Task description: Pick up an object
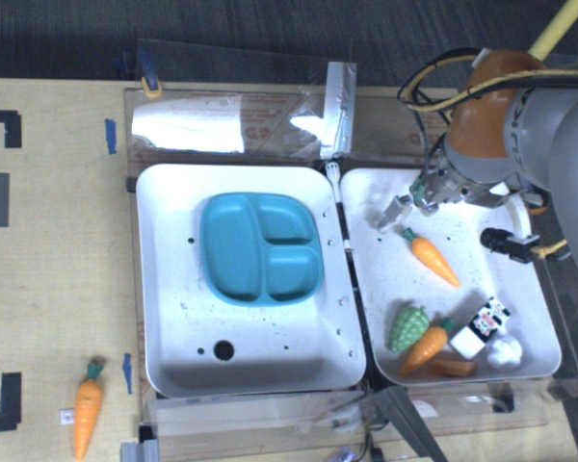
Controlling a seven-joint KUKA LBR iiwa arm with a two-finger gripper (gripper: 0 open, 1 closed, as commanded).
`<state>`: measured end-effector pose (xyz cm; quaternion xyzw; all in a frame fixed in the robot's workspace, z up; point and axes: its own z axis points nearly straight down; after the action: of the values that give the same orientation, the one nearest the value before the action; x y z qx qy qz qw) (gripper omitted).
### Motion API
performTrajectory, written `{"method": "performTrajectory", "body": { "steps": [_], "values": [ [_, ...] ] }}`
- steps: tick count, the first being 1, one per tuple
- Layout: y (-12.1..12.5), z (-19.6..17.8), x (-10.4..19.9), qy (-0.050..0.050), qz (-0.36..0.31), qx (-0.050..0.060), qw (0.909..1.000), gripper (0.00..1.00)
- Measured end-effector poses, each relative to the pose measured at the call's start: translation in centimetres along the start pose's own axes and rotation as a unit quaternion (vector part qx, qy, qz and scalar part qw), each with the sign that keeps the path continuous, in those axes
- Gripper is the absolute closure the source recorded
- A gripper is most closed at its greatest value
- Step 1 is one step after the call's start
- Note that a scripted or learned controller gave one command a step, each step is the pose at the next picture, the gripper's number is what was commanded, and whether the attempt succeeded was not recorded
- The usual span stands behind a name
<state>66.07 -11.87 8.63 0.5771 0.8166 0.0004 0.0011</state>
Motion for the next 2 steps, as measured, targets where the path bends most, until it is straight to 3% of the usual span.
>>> {"method": "performTrajectory", "body": {
  "steps": [1,2],
  "values": [
    [-5.12,-0.05,2.9,0.0,-0.001,-0.001,1.0,0.0],
    [-5.11,-0.05,2.89,0.0,-0.001,-0.001,1.0,0.0]
  ]
}}
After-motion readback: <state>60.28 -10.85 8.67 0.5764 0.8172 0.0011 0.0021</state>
